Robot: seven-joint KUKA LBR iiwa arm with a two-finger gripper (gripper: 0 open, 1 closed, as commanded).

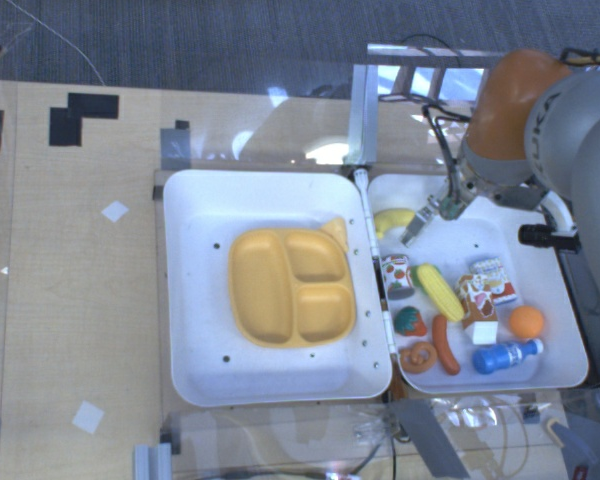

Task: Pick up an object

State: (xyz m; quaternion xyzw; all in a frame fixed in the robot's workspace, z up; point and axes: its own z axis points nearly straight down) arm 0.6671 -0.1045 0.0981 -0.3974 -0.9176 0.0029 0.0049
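I see the tool [427,218] upper centre-right of frame, over the right bin [570,363], just beside the banana [392,220]. Can't tell if it's open or gripping anything. Corn [437,289], sausage [445,344], orange [526,322], blue bottle [504,355] lie lower right.

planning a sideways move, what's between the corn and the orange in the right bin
In the camera view, a small printed carton lies between the corn and the orange, with a white block just below it.

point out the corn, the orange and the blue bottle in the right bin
corn [436,290], camera view, middle of the yellow cob
orange [526,322], camera view, centre of the fruit
blue bottle [502,356], camera view, middle of its blue body
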